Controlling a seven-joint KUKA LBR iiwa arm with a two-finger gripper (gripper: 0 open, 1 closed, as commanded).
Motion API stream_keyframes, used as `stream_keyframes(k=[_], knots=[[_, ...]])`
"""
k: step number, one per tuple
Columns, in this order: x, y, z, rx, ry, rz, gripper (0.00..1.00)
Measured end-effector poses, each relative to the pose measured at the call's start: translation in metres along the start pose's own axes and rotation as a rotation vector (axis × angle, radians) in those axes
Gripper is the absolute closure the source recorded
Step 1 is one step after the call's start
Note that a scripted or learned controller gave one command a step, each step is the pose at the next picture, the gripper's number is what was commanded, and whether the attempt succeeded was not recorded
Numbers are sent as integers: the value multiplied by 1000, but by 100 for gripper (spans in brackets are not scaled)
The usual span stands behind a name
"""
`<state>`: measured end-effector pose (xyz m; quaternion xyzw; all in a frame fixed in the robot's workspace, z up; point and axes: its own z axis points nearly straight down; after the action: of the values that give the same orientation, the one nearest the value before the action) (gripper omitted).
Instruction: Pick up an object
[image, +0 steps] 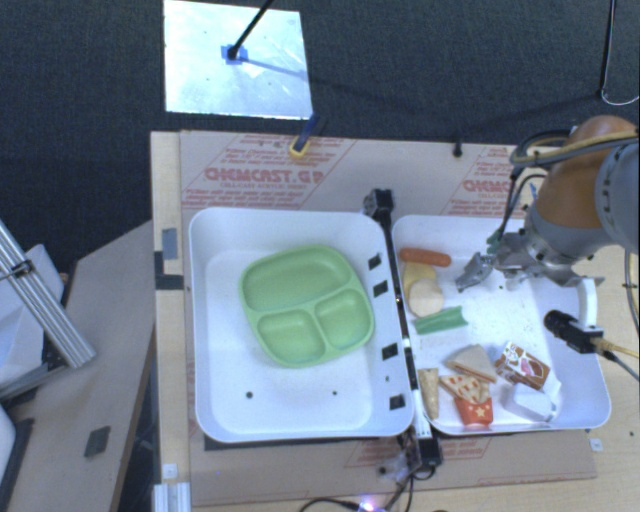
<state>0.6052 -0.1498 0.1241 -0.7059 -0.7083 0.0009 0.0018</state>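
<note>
Arm enters from the right, orange band above the wrist at the far right of the view; gripper (478, 270) hangs over the far part of the right bin (600, 395), fingers spread, nothing between them. No object chosen by the task, so any item in this bin will do. Contents: sausage (425, 257) at the far left of the bin, pale round piece (426, 298) just near of it, green stick (440, 321) nearer again, lying at a slant. Near end holds a crowded cluster: sandwich wedge (470, 362), cone (428, 390), red fries box (474, 408), small printed carton (523, 366), white block (530, 405). Left bin (215, 400) holds a green divided plate (305, 305), well apart from the gripper. Judgement: sausage and pale round piece are closest to the fingertips, just to their left, and stand free enough of each other for a clean approach. For a good grasp, centre the open fingers across the short width of the sausage, descend straight, close only once both fingers straddle it. Risk: the bin's central wall sits near these items and may block one finger; the cluster at the near end invites a double pick or a push-aside
</note>
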Motion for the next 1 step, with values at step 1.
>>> stream_keyframes(k=[1], knots=[[1, 0, 42, -1, 0, 2, 0]])
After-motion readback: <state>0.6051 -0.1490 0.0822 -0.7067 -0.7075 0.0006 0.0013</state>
